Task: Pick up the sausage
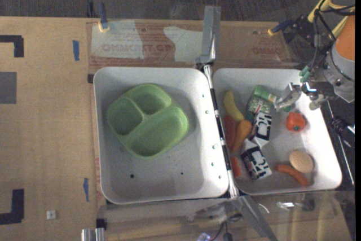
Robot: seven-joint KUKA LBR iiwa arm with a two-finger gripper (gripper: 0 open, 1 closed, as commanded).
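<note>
My end effector [300, 94] hangs over the upper right of the right bin [333, 178], at the frame's right side; I cannot tell its state from here. The sausage [293, 174] lies in that bin's lower right corner, just below a tan bun-like piece [301, 161] and well apart from me. A red tomato-like toy [295, 121] sits just beneath my tip. The left bin [107, 178] holds a green divided plate [148, 119].

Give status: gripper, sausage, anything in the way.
Two-finger gripper above right white bin, upper right. Orange-red sausage lies at bin's lower right, touching tan round bun. Red tomato-like toy between gripper and sausage.
</note>
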